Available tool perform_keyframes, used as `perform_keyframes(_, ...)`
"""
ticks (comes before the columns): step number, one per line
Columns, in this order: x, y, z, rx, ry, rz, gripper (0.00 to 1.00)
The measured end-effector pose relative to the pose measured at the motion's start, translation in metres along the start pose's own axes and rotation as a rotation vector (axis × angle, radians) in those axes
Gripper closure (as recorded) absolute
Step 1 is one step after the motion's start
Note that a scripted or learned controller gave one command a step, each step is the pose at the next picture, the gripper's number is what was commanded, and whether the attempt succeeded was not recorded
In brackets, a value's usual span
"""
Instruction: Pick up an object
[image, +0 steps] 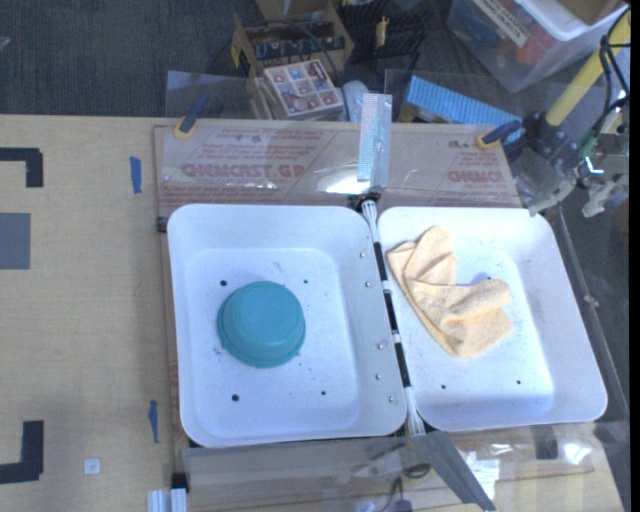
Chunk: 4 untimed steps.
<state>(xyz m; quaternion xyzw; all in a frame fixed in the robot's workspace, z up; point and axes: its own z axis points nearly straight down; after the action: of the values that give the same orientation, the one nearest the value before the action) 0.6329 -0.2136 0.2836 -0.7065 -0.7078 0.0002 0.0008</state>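
Cloth (452, 300) is soft and crumpled, so the hand (585, 175), whose state I cannot tell, may pinch only a fold.

Two white bins sit side by side on the tabletop (80, 330). The left bin (200, 400) holds a teal bowl (261, 322), upside down, near its centre. The right bin (560, 390) carries a crumpled yellow cloth (450, 292). The hand (590, 180) hangs at the frame's upper right, beyond the bins.
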Motion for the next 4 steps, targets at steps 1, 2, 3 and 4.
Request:
perform_keyframes(1,0.04,-0.006,0.112,0.0,-0.002,-0.122,0.0)
perform_keyframes(2,0.017,-0.017,0.189,-0.004,-0.003,-0.25,0.0)
perform_keyframes(3,0.046,-0.019,0.195,-0.007,-0.004,-0.299,0.0)
perform_keyframes(4,0.045,-0.018,0.183,-0.013,-0.004,-0.296,1.0)
